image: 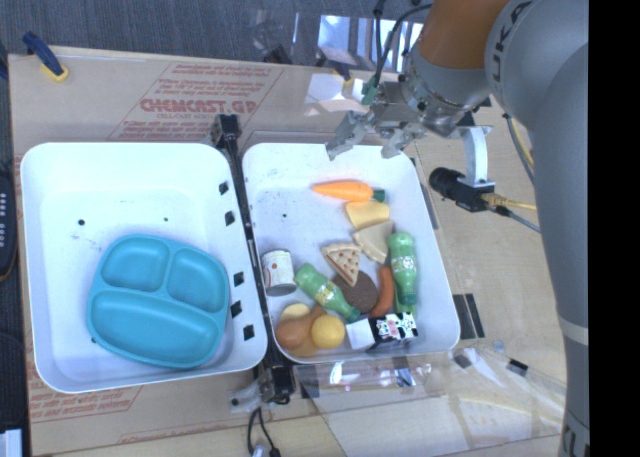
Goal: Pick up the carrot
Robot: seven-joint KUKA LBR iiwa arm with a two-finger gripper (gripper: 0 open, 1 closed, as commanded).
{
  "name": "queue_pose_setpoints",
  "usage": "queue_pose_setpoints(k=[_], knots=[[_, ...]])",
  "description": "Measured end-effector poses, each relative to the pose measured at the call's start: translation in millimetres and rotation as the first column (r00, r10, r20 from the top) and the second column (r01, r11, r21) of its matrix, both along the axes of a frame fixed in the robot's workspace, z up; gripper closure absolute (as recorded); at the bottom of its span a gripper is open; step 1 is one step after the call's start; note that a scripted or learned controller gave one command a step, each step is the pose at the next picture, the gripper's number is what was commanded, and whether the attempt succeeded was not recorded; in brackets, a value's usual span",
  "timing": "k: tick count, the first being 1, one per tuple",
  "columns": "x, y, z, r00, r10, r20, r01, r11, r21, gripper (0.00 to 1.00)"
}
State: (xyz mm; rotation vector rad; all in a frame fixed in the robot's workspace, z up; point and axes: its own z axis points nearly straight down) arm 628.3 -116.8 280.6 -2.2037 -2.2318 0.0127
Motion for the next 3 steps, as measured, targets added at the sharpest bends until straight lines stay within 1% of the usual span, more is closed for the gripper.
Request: queue_pose_setpoints(k=[1,2,3], knots=[[7.8,-58.4,-60.0,0.992,0.130,-0.004,-0.130,0.992,0.003,0.00],[27.0,-77.2,-192.5,0.976,0.219,-0.001,-0.219,0.976,0.006,0.00],[28.0,-77.1,-179.0,0.974,0.228,-0.005,-0.228,0.974,0.003,1.00]])
